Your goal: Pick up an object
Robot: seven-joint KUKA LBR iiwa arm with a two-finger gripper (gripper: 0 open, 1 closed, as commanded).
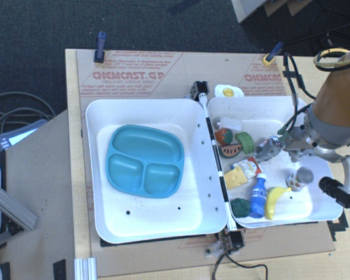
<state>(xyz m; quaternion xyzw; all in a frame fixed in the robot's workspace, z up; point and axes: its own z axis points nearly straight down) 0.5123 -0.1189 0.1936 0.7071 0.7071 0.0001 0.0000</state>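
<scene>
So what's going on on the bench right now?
The arm reaches in from the right over the right bin, its gripper low among small toy items. Near it lie a watermelon slice, a cheese wedge, a blue bottle and a banana. Nothing is visibly held. The left bin holds a blue divided plate.

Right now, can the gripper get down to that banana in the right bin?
Probably yes. The banana lies uncovered near the bin's front, beside the blue bottle, and the gripper hovers just behind it.
</scene>
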